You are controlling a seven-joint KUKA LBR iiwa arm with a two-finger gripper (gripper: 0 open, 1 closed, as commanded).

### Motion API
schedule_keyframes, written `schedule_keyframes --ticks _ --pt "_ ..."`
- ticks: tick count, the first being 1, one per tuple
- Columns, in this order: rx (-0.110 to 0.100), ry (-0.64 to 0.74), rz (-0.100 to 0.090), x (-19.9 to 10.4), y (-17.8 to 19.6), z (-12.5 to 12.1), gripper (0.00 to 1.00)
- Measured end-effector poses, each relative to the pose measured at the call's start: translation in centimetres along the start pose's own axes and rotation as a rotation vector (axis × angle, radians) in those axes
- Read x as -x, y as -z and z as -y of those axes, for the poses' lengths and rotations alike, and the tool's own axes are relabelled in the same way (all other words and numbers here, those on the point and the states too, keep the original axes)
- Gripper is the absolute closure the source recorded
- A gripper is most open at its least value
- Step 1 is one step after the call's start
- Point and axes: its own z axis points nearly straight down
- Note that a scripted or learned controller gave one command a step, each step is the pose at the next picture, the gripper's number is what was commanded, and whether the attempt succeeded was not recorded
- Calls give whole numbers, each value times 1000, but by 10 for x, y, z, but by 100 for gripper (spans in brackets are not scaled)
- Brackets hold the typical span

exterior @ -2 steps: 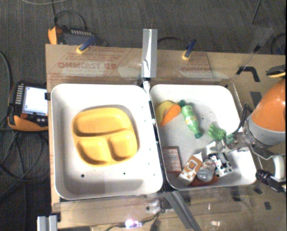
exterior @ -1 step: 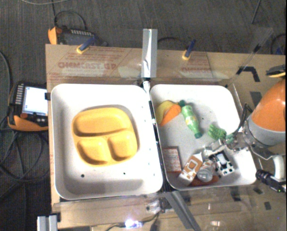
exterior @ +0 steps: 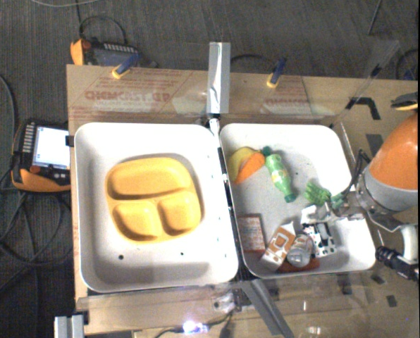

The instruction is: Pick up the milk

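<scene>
milk carton (exterior: 278, 247), white and orange, lying tilted in right bin's front

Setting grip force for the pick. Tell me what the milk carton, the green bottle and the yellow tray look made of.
Milk carton: likely coated paperboard, with flat printed panels and folded edges.
Green bottle: probably plastic, smooth and slightly glossy with a bright highlight.
Yellow tray: apparently moulded plastic, matte, with rounded compartments of one even colour.
</scene>
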Motion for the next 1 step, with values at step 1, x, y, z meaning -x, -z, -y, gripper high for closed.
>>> schedule_keyframes --ticks 1 --pt "0 0 0 0 0 0 0"
